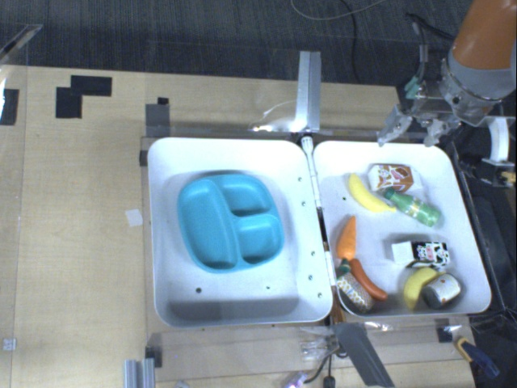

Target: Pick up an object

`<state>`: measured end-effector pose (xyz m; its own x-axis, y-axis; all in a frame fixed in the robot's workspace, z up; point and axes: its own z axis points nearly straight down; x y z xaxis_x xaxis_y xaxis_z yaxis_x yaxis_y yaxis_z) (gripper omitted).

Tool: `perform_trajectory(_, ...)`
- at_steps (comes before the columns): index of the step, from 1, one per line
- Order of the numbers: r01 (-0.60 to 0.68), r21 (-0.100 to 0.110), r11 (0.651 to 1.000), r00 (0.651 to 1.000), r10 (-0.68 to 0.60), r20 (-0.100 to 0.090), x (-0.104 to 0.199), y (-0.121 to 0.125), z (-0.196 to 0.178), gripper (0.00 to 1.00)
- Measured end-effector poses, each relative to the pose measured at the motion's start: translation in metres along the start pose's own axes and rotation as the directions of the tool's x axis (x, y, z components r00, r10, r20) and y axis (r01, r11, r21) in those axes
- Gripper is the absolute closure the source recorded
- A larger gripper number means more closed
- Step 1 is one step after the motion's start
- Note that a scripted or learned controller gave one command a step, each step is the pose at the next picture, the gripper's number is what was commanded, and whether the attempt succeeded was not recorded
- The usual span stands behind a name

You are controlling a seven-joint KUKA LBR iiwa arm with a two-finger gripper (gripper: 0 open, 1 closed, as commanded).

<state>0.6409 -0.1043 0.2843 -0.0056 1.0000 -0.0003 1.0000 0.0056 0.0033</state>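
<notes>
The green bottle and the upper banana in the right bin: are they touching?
Touching. The camera view shows the bottle's cap end lying against the banana's right end, no gap between.

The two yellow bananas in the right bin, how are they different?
The long yellow banana lies stretched out near the bin's far end, beside the green bottle. The short curled yellow banana sits at the near end, bent around the grey can. The long one looks slimmer and straighter, the curled one stubbier. Both are yellow and lie in the same white right bin.
</notes>
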Motion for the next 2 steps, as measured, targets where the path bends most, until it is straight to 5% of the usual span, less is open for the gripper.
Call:
perform_trajectory(1,-0.106,0.0,0.994,0.994,0.106,0.0,-0.016,-0.019,-0.007,0.0)
perform_trajectory(2,-0.029,0.001,1.0,1.0,0.029,0.0,-0.004,0.028,0.131,0.0)
